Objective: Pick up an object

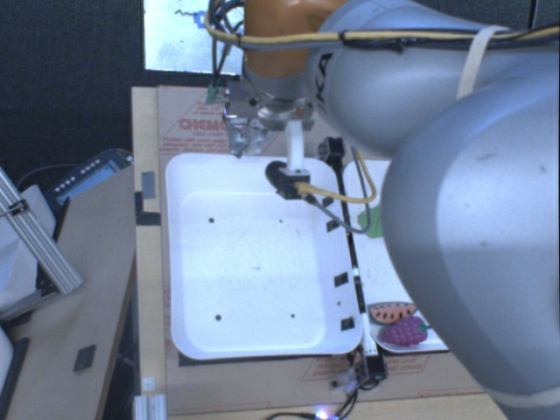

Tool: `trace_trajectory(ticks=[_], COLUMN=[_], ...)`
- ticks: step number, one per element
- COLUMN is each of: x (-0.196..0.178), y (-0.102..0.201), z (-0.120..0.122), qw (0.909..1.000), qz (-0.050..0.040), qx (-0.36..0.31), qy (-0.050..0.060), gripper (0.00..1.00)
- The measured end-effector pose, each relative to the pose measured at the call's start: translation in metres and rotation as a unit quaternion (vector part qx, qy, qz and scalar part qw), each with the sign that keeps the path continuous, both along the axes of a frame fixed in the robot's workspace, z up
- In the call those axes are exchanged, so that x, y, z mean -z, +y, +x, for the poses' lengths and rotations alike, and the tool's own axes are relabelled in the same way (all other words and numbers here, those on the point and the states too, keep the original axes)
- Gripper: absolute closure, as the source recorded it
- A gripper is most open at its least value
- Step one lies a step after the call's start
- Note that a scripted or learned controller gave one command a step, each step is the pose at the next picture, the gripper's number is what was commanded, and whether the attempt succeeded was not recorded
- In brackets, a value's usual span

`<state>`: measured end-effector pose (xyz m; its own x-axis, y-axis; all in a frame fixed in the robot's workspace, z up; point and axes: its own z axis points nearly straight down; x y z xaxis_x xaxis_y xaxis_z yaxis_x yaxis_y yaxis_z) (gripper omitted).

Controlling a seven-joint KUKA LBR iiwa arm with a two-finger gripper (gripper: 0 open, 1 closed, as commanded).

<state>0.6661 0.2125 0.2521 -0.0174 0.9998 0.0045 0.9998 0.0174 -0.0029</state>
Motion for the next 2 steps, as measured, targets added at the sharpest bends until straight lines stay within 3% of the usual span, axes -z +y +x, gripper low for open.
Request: trace_trajectory(ticks=[1, 2], x=[-0.011, -0.015], y=[-0.057, -0.076], z=[-0.007, 0.003], qw=[0.9999, 1.0], qz=[-0.0027, -0.0021], qx=[0.01, 0.009], qy=[-0.002, -0.003], gripper=[1.0, 1.0])
